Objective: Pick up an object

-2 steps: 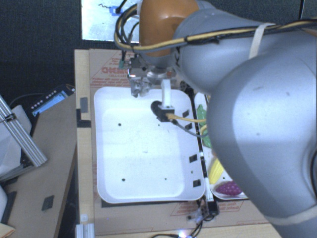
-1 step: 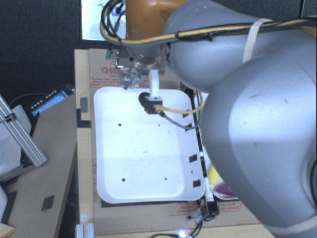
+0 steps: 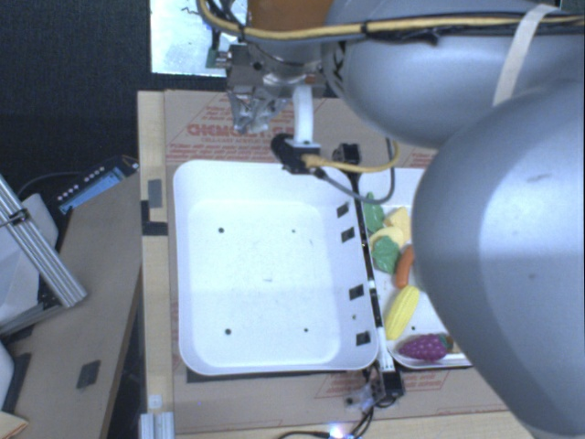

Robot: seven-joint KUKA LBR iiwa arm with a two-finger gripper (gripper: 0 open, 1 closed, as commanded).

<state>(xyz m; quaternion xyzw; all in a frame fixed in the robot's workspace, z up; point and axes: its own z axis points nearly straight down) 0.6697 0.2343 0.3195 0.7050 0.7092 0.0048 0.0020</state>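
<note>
My gripper [image 3: 249, 115] hangs above the far rim of the left white bin [image 3: 265, 273], over the cardboard behind it, and nothing shows in its grasp. The toy food lies in the right bin [image 3: 437, 362], largely hidden under my arm: a yellow corn cob [image 3: 402, 311], a bunch of purple grapes [image 3: 423, 346], an orange carrot [image 3: 404, 265], a green piece [image 3: 385, 254], a yellow piece [image 3: 397, 219] and a green leafy piece [image 3: 372, 213].
My big grey arm [image 3: 494, 154] covers the right side of the view. A black cable with a yellow section [image 3: 338, 165] trails from the wrist across the divider [image 3: 366, 273] between the bins. Metal rails [image 3: 37, 254] lie at the left, off the bench.
</note>
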